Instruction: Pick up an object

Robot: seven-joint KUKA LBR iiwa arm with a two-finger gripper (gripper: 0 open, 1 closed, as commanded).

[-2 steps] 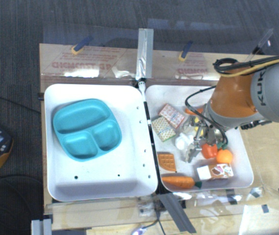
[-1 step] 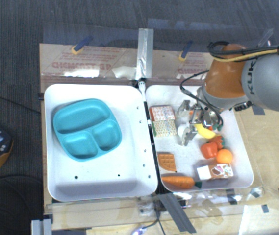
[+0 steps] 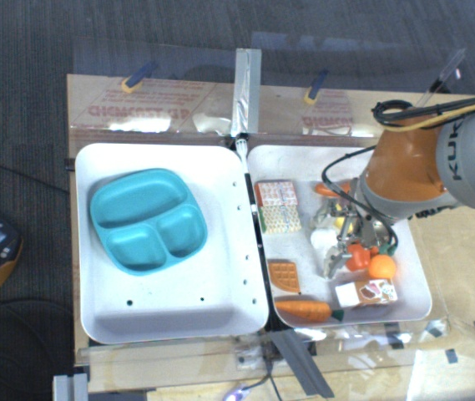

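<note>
1. Camera view: on the desk (image 3: 95, 107), the left bin (image 3: 112, 316) holds a teal divided tray (image 3: 147, 219), lying flat and well apart from the arm.
2. The right bin (image 3: 300, 170) carries the loose things: a patterned box (image 3: 276, 205) at its far left, a waffle piece (image 3: 283, 276) nearer, and an orange carrot-shaped piece (image 3: 302, 310) along the near wall.
3. Further right lie a white lump (image 3: 323, 241), a red piece (image 3: 356, 258), an orange ball (image 3: 381, 267) and a small printed carton (image 3: 367, 293).
4. The tool (image 3: 343, 242) is down among these, just beside the white lump and the red piece; metal parts crowd together there and I cannot tell how its grip stands, or whether anything is caught.
5. Judged from this, nothing is clearly picked yet: every object appears to rest in the bin. A firm grasp and a lift are left to do.
</note>
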